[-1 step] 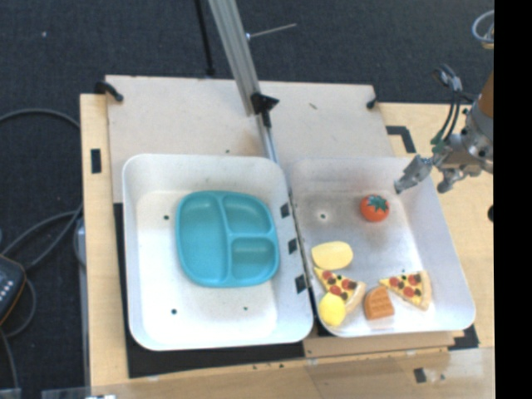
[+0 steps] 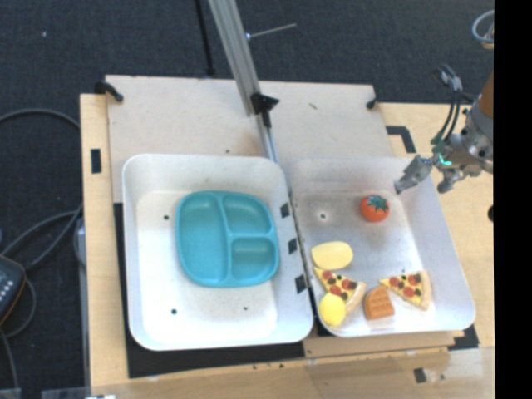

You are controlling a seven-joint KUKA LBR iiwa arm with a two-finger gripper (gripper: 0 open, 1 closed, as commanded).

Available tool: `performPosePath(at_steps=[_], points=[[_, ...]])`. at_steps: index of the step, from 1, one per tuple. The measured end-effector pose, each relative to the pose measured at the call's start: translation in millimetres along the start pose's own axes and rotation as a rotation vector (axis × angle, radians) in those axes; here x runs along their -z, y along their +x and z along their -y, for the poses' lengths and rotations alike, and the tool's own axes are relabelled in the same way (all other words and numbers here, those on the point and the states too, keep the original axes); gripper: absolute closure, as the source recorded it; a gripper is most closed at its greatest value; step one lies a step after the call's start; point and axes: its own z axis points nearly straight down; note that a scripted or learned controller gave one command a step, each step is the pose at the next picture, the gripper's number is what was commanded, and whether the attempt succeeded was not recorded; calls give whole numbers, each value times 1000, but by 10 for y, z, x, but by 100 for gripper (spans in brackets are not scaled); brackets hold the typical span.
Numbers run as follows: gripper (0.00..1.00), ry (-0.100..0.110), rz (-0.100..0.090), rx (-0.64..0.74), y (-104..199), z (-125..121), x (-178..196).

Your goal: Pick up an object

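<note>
A: Bins?

B: Two shallow white plastic bins side by side on the bench. Left bin (image 2: 150, 223) has one item: a turquoise plastic divided plate (image 2: 226, 239), three compartments, lying flat near the middle.

A: Right bin?

B: Right bin (image 2: 432, 239) holds the toy food. A small red tomato with a green top (image 2: 375, 208) sits alone in the upper middle. A pale yellow oval piece (image 2: 332, 255) lies lower left, and just below it a pizza slice with red toppings (image 2: 339, 287). A yellow lemon-shaped piece (image 2: 332, 310) is at the front-left corner, touching that slice. An orange-brown ridged piece (image 2: 379, 303) sits along the front, with a second pizza slice (image 2: 410, 288) just beside it on the right.

A: Gripper?

B: Two-finger gripper (image 2: 424, 175) is at the right bin's upper right edge, coming in from the right. Fingers spread apart, nothing between them. Well apart from the tomato, which is the nearest item.

A: Anything lifted?

B: No. All pieces rest on the bin floor.
</note>
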Motion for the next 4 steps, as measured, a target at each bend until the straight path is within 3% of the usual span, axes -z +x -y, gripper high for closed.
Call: performPosePath(at_steps=[1,3,4], points=[[0,5,-2,-4,35,99,-509],[0,4,-1,-4,52,28,-1548],[100,-3,1,-5,37,10,-1402]])
